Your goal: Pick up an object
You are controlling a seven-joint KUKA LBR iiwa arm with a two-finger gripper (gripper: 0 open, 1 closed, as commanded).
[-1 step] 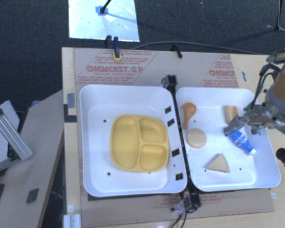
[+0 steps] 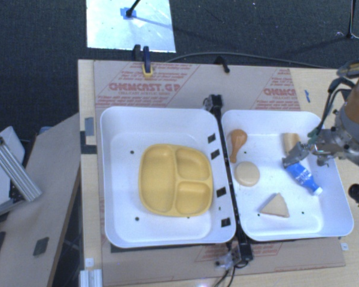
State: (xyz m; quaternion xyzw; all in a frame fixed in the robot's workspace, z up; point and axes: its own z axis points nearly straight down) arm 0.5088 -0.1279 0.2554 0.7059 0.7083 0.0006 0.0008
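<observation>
Two white bins on a surface lined with printed "CHEMCAST GP" sheeting.

Nearest in the right white bin (image 2: 335, 223) lies a tan wedge-shaped block (image 2: 275, 205); beyond it, a cream round disc (image 2: 247, 173), a small blue-and-white bottle (image 2: 303, 177), an orange-brown pear-shaped piece (image 2: 236, 141) and a tan block (image 2: 290, 142). The claw (image 2: 299, 155) hangs just above the bottle; whether it is released or clenched cannot be told. The left white bin (image 2: 119, 160) holds a yellow divided plastic tray (image 2: 176, 179). Farther back, the red "CHEMCAST GP" lettering (image 2: 145, 88) repeats across the surface.

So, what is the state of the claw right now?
Claw: above the blue bottle in the right bin; its state cannot be told.
</observation>
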